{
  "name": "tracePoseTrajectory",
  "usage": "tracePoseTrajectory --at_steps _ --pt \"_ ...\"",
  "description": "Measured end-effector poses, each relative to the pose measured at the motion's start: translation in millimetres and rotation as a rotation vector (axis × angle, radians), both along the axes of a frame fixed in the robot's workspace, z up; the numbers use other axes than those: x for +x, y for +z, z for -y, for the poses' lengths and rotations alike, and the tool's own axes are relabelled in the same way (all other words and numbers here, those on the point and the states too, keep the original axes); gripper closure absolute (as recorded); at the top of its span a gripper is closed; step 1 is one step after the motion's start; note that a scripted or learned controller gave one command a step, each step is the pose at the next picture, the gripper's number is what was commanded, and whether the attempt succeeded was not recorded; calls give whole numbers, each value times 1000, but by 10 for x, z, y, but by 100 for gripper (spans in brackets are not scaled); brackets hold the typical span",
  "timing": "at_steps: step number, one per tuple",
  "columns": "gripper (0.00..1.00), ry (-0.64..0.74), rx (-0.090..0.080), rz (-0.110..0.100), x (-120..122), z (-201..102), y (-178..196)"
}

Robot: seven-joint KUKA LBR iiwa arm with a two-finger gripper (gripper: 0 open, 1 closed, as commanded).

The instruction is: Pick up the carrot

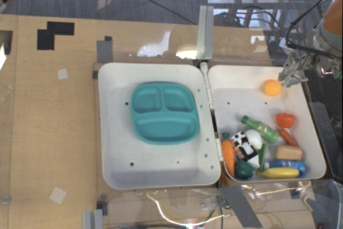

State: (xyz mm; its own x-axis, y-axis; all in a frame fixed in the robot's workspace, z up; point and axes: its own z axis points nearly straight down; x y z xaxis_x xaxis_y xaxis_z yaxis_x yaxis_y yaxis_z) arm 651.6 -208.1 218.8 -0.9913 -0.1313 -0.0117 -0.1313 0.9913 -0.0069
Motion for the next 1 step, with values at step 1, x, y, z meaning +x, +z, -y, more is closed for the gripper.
tracePoseTrajectory --at_steps 1 --pt "0 9 4 0 18 -65 -6"
